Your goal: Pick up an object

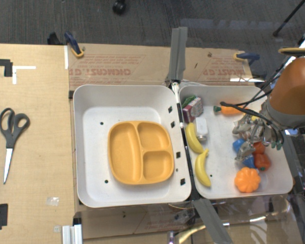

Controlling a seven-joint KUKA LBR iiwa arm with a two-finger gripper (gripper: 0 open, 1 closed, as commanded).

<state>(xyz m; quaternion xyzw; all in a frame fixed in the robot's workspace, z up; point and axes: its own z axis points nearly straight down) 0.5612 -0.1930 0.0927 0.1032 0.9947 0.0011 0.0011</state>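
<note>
Camera view: two shallow white plastic bins sit side by side on the bench. The left bin [86, 151] carries a yellow-orange divided plastic plate [141, 152] with three compartments, lying flat near its middle. The right bin [218, 174] carries the loose things. Along its 9 o'clock wall lie two yellow toy bananas, the upper banana [193, 138] and the lower banana [202, 169], end to end and nearly touching. At 11 o'clock a small dark maroon box [193, 107] rests just above a small white block [201, 127]. At 12 o'clock lies an orange toy carrot [231, 110]. At 5 o'clock sits an orange toy pumpkin [247, 180]. The metal two-finger gripper [252, 138] hangs at 3 o'clock of that bin, over a cluster of blue pieces [240, 146] and a red-orange toy pepper [262, 159], which lies just above the pumpkin. Whether it is clenched or released cannot be told, nor whether it touches the cluster. On the wooden bench at 9 o'clock lie grey-handled scissors [11, 136].
</note>
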